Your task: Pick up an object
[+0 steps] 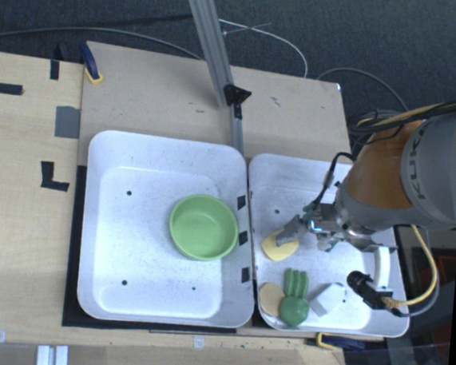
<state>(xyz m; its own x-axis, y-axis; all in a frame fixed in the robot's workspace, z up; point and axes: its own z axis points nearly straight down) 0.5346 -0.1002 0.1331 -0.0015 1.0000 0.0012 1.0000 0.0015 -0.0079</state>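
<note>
My gripper (305,233) hangs low in the right bin (293,176), near its left side. A pale yellow rounded piece (278,247) lies just below and left of it, touching or nearly touching the gripper's tip. At the front of the same bin lie a green toy vegetable (294,298), a pale yellow disc (269,295) and a small grey block (322,301). A green bowl (203,227) sits upright in the left bin (125,168), right of its middle.
The grey and orange arm (398,170) covers the right bin's far right part. A slanted metal pole (217,48) rises behind the bins. The wall between the two bins runs just left of the yellow piece.
</note>
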